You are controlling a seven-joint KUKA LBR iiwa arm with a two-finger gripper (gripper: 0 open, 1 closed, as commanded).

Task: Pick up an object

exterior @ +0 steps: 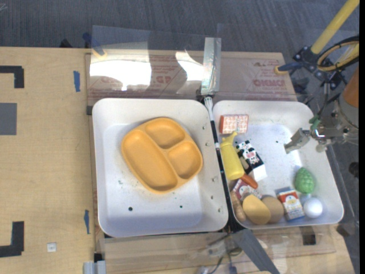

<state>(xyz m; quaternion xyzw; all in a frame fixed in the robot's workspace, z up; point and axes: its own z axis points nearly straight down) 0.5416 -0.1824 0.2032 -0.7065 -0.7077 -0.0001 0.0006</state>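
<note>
The right bin (274, 110) holds several small items: a red and white box (234, 123), a yellow bottle (231, 160), a black and white cow-print carton (250, 154), a green knobbly fruit (305, 181), a white ball (313, 208), a small red and blue carton (291, 204) and a tan rounded piece (256, 209). My gripper (308, 141) hangs over the bin's right part, above and a little left of the green fruit. Its fingers stand open with nothing between them.
An orange divided plate (162, 153) lies in the left bin (108, 153). A clear plastic sheet (148, 61) and a metal divider post (211, 67) stand behind the bins. Cables and a yellow pole (336, 21) crowd the far right.
</note>
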